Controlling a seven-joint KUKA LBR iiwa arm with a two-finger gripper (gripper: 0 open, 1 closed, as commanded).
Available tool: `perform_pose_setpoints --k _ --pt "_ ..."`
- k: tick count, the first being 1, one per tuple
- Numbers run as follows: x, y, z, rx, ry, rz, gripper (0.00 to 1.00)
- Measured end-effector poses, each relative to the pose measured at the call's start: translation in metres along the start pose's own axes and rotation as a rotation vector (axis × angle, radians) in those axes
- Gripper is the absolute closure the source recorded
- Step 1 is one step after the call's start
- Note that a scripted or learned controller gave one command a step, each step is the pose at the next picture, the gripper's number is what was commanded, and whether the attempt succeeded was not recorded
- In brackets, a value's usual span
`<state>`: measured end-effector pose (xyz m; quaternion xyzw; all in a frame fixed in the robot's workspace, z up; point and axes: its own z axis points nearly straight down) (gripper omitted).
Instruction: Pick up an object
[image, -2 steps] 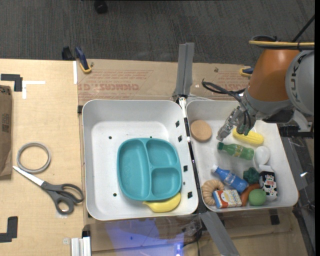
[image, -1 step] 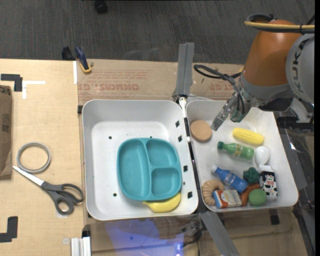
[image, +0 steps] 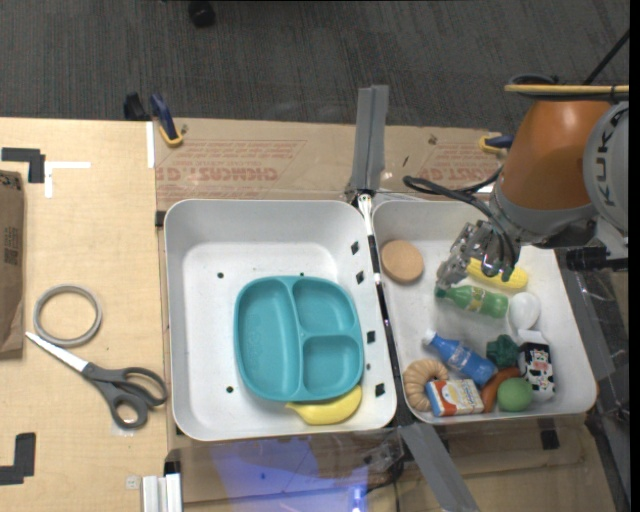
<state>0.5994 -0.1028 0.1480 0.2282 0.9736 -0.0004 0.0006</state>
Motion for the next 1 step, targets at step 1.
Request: perform_pose_setpoints --k 1 --pt "0.0137 0.0858 -0.0611 -0.002 -0.002 0.118 1.0"
